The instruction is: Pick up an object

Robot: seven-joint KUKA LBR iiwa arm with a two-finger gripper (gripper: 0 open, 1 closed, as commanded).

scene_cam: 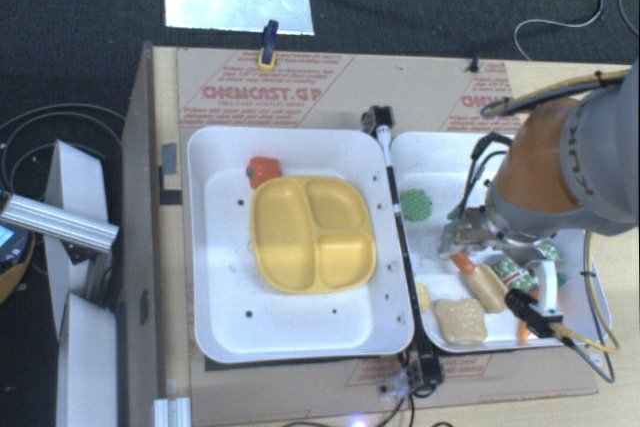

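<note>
My gripper (460,239) hangs low in the right bin (432,155), near its middle. Just below it lies a small orange carrot-like piece (462,263), and I cannot tell whether they touch. A tan sausage-shaped roll (487,287) lies beside that piece, with a beige slice of bread (461,320) at the bin's front. To the gripper's left, near the divider, sits a green leafy lump (416,205). A green and white packet (514,270) lies partly under the wrist.
The left bin (215,315) holds a yellow divided plate (312,233) and a red and orange piece (263,171) at its back left. A small yellow bit (424,295) rests by the divider in the right bin. The grey and orange arm (560,160) covers that bin's right side.
</note>
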